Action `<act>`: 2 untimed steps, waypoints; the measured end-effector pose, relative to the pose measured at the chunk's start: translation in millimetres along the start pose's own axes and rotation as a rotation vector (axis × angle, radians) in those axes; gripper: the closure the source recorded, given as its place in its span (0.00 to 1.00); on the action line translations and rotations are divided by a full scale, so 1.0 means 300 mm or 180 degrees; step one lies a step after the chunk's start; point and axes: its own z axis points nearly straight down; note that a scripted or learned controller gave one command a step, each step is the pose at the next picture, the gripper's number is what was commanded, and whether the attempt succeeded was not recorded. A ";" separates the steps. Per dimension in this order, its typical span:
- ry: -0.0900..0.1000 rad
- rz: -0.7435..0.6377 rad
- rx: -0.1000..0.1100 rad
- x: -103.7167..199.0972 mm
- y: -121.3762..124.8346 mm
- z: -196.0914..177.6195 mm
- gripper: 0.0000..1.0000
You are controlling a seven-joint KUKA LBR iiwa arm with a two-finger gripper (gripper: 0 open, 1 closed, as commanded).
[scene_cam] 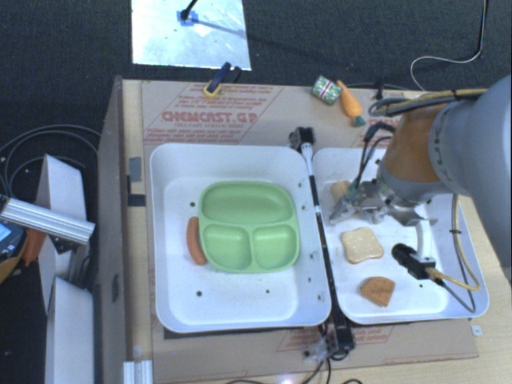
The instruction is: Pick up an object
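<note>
Grey arm with its metal two-finger gripper (pixel 346 207) low in the right shallow white bin (pixel 460 290); whether it is released or clenched cannot be told. Just below it lies a pale square toast slice (pixel 362 245), no long axis evident, then a brown wedge-shaped bread piece (pixel 377 290), tip pointing away from it. Far left, in the other white bin (pixel 172 294), a green three-compartment plastic tray (pixel 248 226) and an orange sausage (pixel 194 240), long axis near-to-far.

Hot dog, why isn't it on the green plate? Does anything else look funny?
The hot dog lies beside the green plate, not on it. A carrot and a small can sit outside the bins, on the cardboard behind them.
</note>
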 end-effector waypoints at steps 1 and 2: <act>-0.0001 0.0007 0.0007 -0.011 -0.142 0.002 0.00; 0.0001 0.0003 -0.0001 -0.010 -0.139 -0.034 1.00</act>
